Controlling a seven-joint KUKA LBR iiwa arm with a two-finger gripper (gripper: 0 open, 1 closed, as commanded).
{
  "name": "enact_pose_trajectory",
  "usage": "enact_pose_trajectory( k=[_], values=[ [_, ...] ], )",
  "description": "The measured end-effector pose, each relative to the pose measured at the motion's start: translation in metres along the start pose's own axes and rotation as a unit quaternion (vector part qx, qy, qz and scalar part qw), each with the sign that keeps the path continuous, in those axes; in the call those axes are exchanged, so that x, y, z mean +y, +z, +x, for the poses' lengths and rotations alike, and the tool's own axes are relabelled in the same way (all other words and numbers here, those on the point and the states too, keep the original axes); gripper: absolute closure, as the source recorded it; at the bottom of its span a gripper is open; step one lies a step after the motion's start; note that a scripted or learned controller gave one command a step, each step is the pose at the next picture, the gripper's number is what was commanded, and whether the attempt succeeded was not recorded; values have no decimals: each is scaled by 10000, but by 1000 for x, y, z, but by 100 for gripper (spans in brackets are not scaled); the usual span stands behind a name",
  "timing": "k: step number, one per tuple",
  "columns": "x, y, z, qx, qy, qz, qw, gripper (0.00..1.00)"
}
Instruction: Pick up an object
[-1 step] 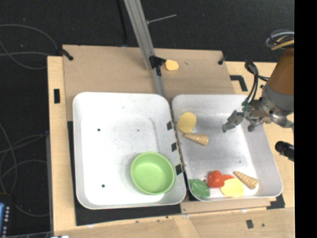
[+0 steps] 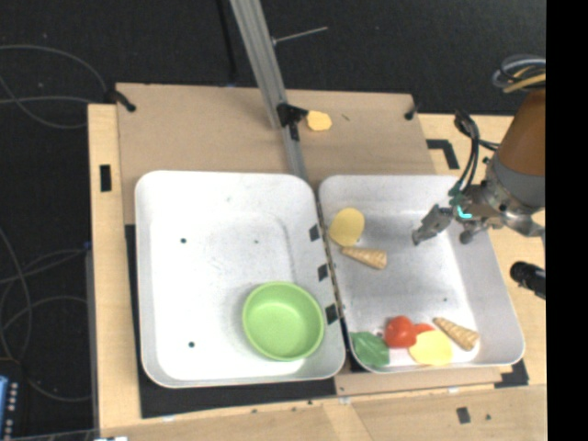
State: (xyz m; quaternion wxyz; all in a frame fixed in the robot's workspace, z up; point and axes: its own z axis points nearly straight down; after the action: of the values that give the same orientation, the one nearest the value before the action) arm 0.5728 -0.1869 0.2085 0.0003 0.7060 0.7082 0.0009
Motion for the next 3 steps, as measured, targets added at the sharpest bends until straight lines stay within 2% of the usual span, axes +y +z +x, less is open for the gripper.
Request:
enact_pose_trajectory(
  k=[2,3],
  values=[
    [-10,109,4,-16,22,28,10000,0],
    [-8,94,3,-11,44,-12,10000,100]
  ],
)
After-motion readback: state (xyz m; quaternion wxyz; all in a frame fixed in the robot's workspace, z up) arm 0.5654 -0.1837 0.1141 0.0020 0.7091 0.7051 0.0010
